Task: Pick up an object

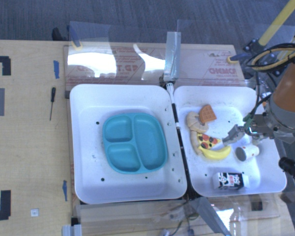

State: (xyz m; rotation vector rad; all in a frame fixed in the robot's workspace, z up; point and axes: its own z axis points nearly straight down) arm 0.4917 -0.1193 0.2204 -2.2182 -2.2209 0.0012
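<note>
We begin with the bench (24, 146), which carries two shallow white bins side by side. The left bin (83, 132) holds a teal divided plate (135, 142) with three compartments. The right bin (265, 178) holds the graspable items. The arm (287, 102) enters from the right, and its pincer (231, 135) sits low over the right bin, just beside the stem end of the toy banana (216, 153). We cannot tell whether the pincer is open or closed, and nothing is visibly held.

We take the toy banana as the nearest candidate. It lies near the bin centre, touching a toy pizza slice (206, 141), with a toy bread piece (206, 114) farther back. It is yellow, curved and smooth. We judge it light, rigid plastic and somewhat slippery; grip across the narrow mid-body, not along the curve.

Smaller items follow: a black-and-white carton (229, 180) lying near the front wall, and a small white cylinder (247, 153) just right of the banana.
</note>
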